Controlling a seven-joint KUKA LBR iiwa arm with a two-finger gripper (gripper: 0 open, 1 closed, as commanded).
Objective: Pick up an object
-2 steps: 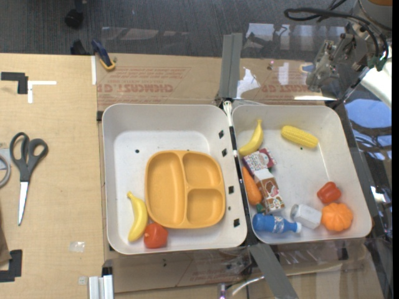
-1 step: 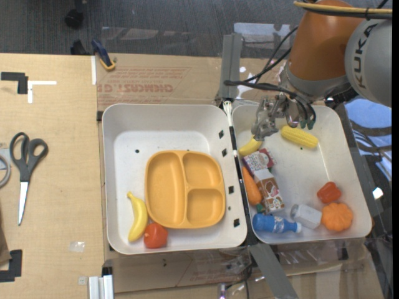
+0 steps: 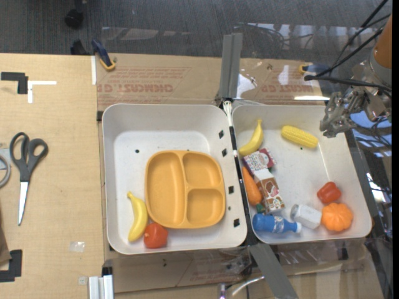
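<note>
Gripper (image 3: 331, 118) hovering above right bin (image 3: 349, 167) at its far right rim, just right of corn cob (image 3: 299, 136). Fingers' state: cannot tell (too small and dark); nothing seen between them. Right bin: banana (image 3: 252, 139), carrot (image 3: 251, 187), blue bottle (image 3: 274, 224), red pepper (image 3: 328, 192), orange pumpkin (image 3: 337, 217). Left bin (image 3: 124, 167): yellow divided tray (image 3: 185, 189), second banana (image 3: 138, 217), tomato (image 3: 156, 235). Scissors (image 3: 25, 167) on bench (image 3: 56, 229).

We see a robotics laboratory. A pale wooden bench (image 3: 50, 229) carries two shallow white plastic bins (image 3: 118, 185) clamped side by side over brown printed cardboard (image 3: 156, 83). Black-handled scissors (image 3: 26, 161) lie on the bench, black cables (image 3: 361, 36) hang at the right, and the grey carpeted floor (image 3: 187, 5) shows a chair castor (image 3: 73, 18).
</note>
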